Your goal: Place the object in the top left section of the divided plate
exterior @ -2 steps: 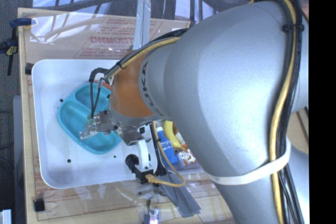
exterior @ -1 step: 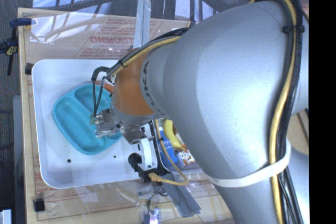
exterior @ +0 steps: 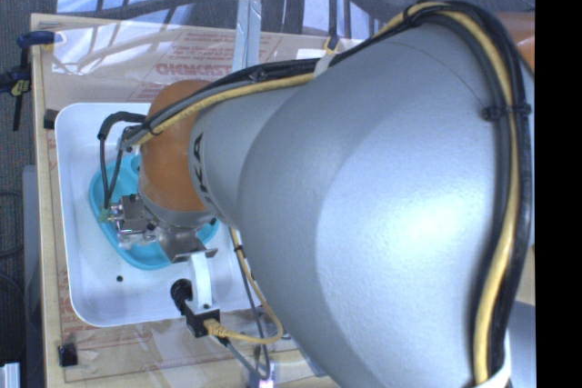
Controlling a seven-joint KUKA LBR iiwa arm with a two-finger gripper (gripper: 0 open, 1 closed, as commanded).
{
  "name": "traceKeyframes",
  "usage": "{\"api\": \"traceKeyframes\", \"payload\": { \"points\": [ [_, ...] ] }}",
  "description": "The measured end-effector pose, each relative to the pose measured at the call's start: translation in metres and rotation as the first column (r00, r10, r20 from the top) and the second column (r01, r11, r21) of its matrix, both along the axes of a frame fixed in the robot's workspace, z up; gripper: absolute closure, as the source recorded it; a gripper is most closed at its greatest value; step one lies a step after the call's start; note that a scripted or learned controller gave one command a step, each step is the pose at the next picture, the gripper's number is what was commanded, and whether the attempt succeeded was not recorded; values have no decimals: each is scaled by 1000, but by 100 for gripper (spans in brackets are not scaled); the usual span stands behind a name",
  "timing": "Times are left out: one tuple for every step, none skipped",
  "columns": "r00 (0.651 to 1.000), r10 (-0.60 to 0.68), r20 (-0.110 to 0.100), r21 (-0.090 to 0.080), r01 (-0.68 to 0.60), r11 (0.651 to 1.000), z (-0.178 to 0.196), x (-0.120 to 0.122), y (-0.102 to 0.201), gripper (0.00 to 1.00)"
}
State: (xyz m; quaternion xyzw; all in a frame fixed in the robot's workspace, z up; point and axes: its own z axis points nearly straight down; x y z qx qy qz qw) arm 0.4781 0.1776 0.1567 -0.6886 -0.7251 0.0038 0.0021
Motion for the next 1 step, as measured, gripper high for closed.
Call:
{"api": "traceKeyframes", "payload": {
  "points": [
    [1000,6,1,1,-6,1000,-37,-2,18,100]
  ]
}}
